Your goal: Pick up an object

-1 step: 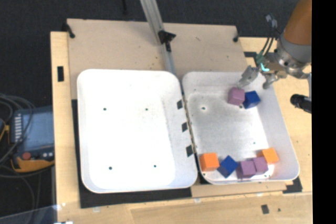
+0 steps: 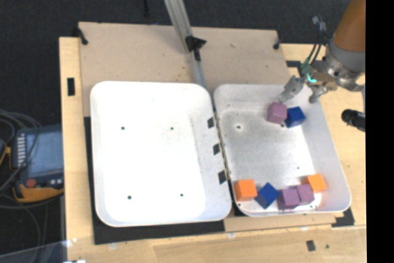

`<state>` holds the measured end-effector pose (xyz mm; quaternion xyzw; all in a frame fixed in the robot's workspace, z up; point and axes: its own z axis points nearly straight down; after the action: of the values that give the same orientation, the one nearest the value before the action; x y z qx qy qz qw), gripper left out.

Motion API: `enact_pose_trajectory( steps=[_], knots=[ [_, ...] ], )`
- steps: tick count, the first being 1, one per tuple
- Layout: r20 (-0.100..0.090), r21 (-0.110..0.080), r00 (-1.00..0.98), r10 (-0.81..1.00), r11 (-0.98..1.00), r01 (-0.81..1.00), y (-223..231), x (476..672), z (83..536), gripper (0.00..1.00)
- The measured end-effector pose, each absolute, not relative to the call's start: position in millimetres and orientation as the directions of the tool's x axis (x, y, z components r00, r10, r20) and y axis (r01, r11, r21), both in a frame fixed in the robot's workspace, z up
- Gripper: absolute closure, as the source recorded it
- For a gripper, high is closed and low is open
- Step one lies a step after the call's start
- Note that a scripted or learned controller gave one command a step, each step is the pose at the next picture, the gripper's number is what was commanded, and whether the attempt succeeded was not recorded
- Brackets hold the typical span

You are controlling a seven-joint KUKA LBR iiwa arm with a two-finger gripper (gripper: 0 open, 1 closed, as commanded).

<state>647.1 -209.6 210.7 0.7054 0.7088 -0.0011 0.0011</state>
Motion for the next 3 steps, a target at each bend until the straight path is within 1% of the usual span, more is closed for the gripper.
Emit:
enact_pose_trajectory(
  steps=[1, 2, 3],
  knots=[
    [-0.001, -0.003, -0.008, 1.0, 0.008, 1.0, -201.7, 642.7, 154.3, 0.0],
    [-0.009, 0.019, -0.008, 1.0, 0.008, 1.0, -204.8, 648.3, 128.6, 0.0],
    [-0.013, 0.023, -0.011, 1.0, 0.011, 1.0, -206.4, 649.0, 139.0, 1.0]
  ],
)
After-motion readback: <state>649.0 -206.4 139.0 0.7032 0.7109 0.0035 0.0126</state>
